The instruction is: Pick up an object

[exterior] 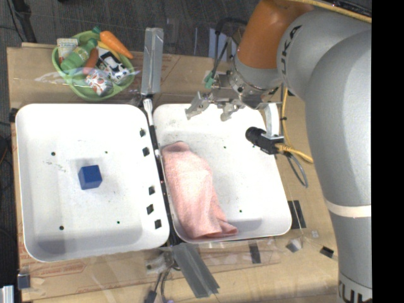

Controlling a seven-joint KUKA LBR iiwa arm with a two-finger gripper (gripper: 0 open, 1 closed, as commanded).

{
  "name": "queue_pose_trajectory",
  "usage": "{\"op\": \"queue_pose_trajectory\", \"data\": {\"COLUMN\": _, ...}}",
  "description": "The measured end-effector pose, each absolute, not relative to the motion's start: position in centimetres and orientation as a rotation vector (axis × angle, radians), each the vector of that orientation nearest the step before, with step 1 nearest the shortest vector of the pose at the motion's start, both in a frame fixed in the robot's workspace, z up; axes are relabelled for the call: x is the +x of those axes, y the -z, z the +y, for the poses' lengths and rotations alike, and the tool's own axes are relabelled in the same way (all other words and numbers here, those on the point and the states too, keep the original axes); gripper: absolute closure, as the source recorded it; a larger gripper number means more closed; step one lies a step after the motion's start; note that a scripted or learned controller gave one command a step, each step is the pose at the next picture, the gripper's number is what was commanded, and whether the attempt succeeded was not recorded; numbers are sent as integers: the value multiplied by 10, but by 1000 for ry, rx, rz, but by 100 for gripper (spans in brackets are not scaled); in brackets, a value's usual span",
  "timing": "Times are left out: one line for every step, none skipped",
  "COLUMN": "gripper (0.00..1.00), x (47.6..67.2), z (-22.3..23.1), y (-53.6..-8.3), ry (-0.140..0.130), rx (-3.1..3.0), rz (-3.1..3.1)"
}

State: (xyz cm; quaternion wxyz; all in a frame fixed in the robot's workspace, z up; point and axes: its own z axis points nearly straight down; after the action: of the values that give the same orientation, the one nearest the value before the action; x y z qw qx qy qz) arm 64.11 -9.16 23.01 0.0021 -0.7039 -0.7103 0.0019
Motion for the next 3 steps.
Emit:
{"op": "queue_pose_trajectory", "data": {"gripper": 0, "x": 609, "z": -150, "y": -126, "ry": -5, "rx": -2072, "rz": -2355}}
{"op": "queue_pose_trajectory", "data": {"gripper": 0, "x": 582, "z": -145, "y": -92, "ry": -1, "rx": -1942, "rz": -2467}}
{"op": "queue_pose_trajectory", "data": {"gripper": 0, "x": 576, "z": -97, "y": -92, "ry": -4, "rx": -1762, "rz": -2597}}
